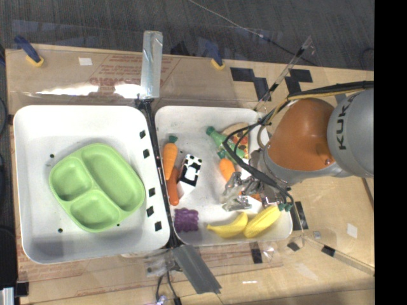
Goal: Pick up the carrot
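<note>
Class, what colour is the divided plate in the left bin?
Light green; the divided plate shows clearly in the camera view.

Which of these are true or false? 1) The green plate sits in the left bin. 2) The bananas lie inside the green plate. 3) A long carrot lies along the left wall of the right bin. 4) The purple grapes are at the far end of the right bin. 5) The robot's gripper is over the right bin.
1) True: the green plate lies in the left bin.
2) False: the bananas lie at the near edge of the right bin.
3) True: the long carrot lies beside that wall.
4) False: the purple grapes are at the near end, left of the bananas.
5) True: the gripper is over its right half.
</note>
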Controlling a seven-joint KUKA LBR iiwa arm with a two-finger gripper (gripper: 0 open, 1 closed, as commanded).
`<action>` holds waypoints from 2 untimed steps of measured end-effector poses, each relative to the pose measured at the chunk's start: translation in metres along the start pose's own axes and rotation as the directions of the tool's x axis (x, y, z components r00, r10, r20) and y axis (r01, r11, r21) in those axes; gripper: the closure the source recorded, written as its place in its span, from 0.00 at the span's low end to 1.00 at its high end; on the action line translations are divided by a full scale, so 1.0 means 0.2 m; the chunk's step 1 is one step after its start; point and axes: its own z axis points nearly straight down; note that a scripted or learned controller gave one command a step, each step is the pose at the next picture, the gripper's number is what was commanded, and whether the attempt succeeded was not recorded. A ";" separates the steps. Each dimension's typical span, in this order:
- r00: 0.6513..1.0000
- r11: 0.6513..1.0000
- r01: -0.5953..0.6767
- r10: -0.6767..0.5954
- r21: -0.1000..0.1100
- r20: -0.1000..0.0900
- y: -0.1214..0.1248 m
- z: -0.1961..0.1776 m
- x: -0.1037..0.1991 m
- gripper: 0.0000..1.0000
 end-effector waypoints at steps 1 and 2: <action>0.987 0.987 -0.162 0.162 0.005 0.020 0.25 -0.39 0.00 1.00; 0.998 0.999 -0.053 0.053 0.010 0.018 -0.01 -0.65 0.11 1.00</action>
